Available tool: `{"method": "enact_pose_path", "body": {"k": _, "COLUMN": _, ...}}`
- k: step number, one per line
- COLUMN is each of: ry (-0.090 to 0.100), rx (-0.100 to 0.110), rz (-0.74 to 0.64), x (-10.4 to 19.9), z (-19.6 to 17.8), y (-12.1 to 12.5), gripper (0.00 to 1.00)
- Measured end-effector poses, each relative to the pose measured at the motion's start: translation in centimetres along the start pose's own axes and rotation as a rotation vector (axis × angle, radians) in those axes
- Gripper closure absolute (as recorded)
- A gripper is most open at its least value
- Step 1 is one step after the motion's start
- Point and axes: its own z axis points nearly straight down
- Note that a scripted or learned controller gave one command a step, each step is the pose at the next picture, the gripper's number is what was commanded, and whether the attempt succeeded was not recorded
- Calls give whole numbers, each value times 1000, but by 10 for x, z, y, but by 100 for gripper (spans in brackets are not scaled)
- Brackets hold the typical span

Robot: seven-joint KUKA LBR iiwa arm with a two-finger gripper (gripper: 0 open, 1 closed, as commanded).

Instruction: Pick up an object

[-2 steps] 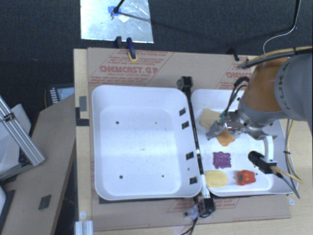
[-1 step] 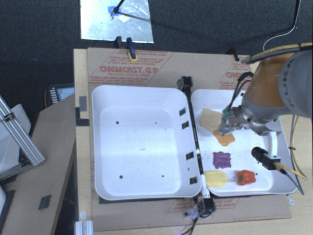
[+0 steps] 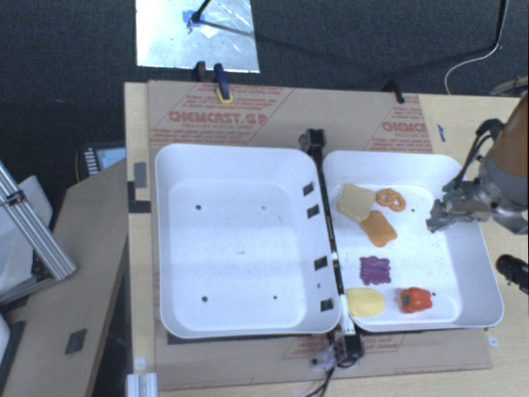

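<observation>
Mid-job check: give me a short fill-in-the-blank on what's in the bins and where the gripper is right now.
1. All the toy food items lie in the ____ shallow white bin.
2. The purple grape cluster lies directly above the ____ lemon-shaped piece.
3. The small orange pretzel lies ____ of the two-finger gripper.

Missing words: right; yellow; left

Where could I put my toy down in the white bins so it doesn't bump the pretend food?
The left bin has the big bare floor, bordered by its walls and the black divider. The right bin is crowded on its left half: pretzel, orange piece, purple grapes, yellow lemon, red pepper. Its right strip lies bare beneath the gripper.
</observation>
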Motion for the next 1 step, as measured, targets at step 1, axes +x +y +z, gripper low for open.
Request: {"method": "enact_pose_path", "body": {"k": 1, "ry": 0, "rx": 3, "rz": 2, "x": -66, "z": 2, "y": -34, "gripper": 100}}
